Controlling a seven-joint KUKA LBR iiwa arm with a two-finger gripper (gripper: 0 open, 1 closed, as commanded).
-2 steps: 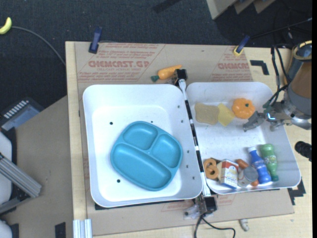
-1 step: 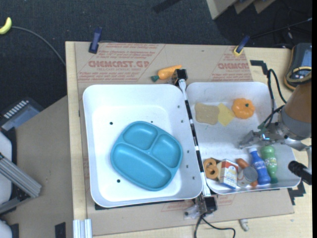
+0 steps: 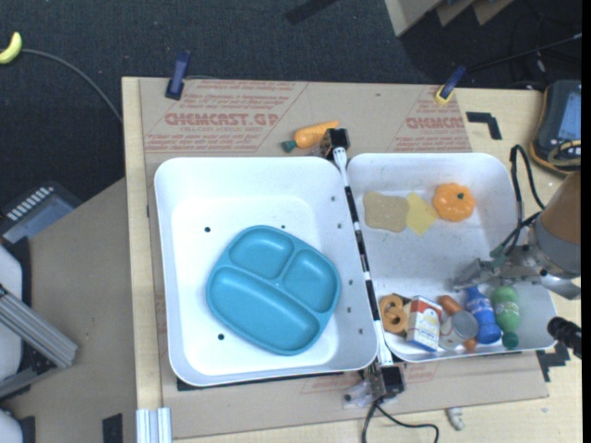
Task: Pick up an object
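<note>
The right bin holds several small items. An orange fruit lies at the back beside a yellow cheese slice and a tan toast slice. Along the front wall sit a pretzel, a small red and white carton, a blue bottle and a green bottle. My gripper reaches in from the right and hovers low just above the blue and green bottles. The view shows nothing held in it.
A blue divided plate lies in the left bin. An orange and black clamp sits on the bench behind the bins. Cables hang over the right bin's far right wall near the arm.
</note>
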